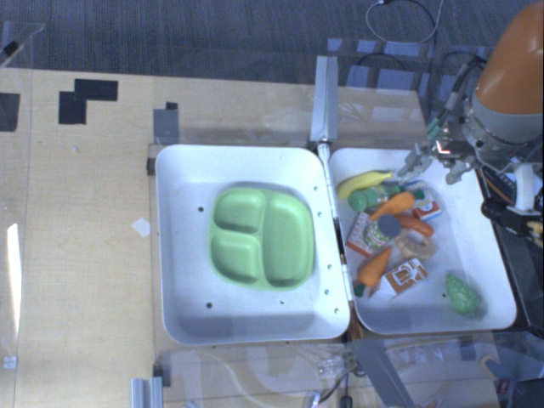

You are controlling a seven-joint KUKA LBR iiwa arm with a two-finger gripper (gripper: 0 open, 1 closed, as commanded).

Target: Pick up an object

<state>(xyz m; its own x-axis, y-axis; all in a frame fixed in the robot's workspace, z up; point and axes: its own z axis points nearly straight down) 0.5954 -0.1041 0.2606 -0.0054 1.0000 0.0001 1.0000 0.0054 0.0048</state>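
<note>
- Objects for picking: I see a pile in the right bin (497, 253), bunched in its left half.
- Pile contents: banana (361, 182) at the top, a green bottle-like item (367, 199) just below it, an orange carrot (393, 206) touching that, a second carrot (375, 266) lower down.
- Also in the pile: a dark grey round disc (388, 226), a red and white packet (364, 235) to its left, a small orange and white box (405, 275) at the bottom, a striped carton (427, 209) on the right side.
- A green leafy lump (463, 297) lies apart from the pile, near the bin's lower right corner.
- Left bin (183, 253) carries a green divided tray (262, 237) in its middle, three compartments.
- Gripper (433, 163) hangs over the top edge of the right bin, just right of the banana, above the pile.
- Jaws look spread, with nothing between them; I see one grey finger (412, 164) angled toward the banana, the other (456, 171) to its right.
- Arm comes in from the right, orange band (514, 62) above the wrist.
</note>
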